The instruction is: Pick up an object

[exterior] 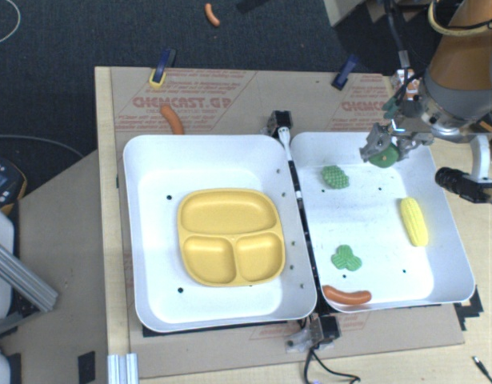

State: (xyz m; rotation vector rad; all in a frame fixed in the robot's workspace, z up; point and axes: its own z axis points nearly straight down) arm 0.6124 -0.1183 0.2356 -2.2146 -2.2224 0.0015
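My gripper (pixel 386 152) hovers over the far right part of the right bin (pixel 446 282). A small dark green round piece (pixel 384 159) sits between its fingers, and they are shut on it. In the same bin lie a green bumpy piece (pixel 335 176) to the gripper's left, a yellow corn cob (pixel 414 221) near the right wall, a green leafy piece (pixel 346 258) and an orange sausage (pixel 347 296) by the front rim.
The left bin (pixel 146 214) holds a yellow divided plate (pixel 230 237). A second orange sausage (pixel 172 118) lies on the cardboard behind the left bin. Clamps (pixel 159 69) grip the board's far edge. A black cable mount (pixel 279 123) stands between the bins.
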